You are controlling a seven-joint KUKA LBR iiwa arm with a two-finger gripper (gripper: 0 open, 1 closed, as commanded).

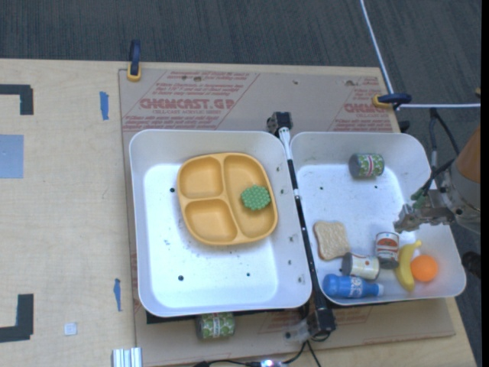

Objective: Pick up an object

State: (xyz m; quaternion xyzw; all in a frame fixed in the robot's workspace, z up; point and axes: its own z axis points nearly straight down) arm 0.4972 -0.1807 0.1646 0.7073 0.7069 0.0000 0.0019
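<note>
My gripper (405, 219) hangs over the right side of the right bin (336, 153), reaching in from the right edge. Just below and left of it lies a small red and white can (387, 245). Close by are a yellow banana (407, 267), an orange (424, 267), a tipped pale can (361, 266) and a blue bottle (351, 287) on its side. A slice of toast (331, 239) lies near the bin's left wall. A green can (367, 165) rests at the back of the bin.
The left bin (153, 228) holds a yellow divided plate (214, 201) with a green knobbly ball (256, 198) in its right compartment. Another green can (216, 326) lies outside, in front of the left bin. A white cable (374, 37) crosses the back right.
</note>
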